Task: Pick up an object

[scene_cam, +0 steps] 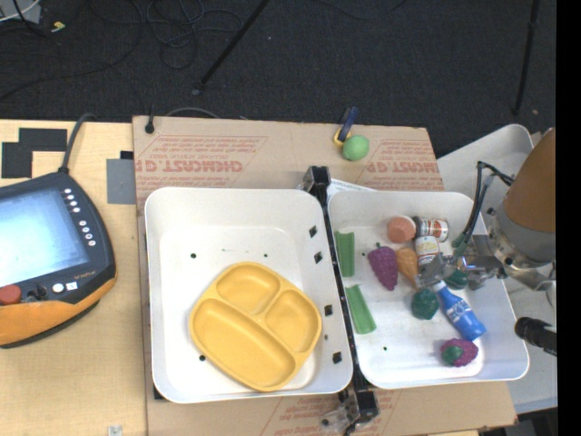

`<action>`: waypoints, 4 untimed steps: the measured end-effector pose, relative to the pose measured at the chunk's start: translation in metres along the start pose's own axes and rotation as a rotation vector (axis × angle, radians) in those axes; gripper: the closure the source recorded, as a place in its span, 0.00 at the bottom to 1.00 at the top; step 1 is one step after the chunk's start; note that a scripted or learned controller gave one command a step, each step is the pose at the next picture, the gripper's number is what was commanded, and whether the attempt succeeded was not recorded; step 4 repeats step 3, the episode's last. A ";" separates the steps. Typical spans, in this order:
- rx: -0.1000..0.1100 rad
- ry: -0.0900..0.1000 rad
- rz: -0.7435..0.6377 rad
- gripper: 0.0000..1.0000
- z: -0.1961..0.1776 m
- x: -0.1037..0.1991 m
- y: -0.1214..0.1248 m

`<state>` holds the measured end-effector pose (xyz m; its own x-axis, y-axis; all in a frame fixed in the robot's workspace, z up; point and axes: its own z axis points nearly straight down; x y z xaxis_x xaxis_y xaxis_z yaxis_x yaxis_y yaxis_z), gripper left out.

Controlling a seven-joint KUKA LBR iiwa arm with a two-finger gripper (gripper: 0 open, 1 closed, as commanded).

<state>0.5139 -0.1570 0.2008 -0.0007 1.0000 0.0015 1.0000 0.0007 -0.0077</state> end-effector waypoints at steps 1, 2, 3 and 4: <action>0.001 0.000 0.000 0.00 0.119 0.020 0.012; 0.004 0.002 0.010 1.00 0.109 0.016 0.012; -0.012 0.001 -0.006 1.00 0.008 0.096 0.021; -0.012 0.001 -0.006 1.00 0.008 0.096 0.021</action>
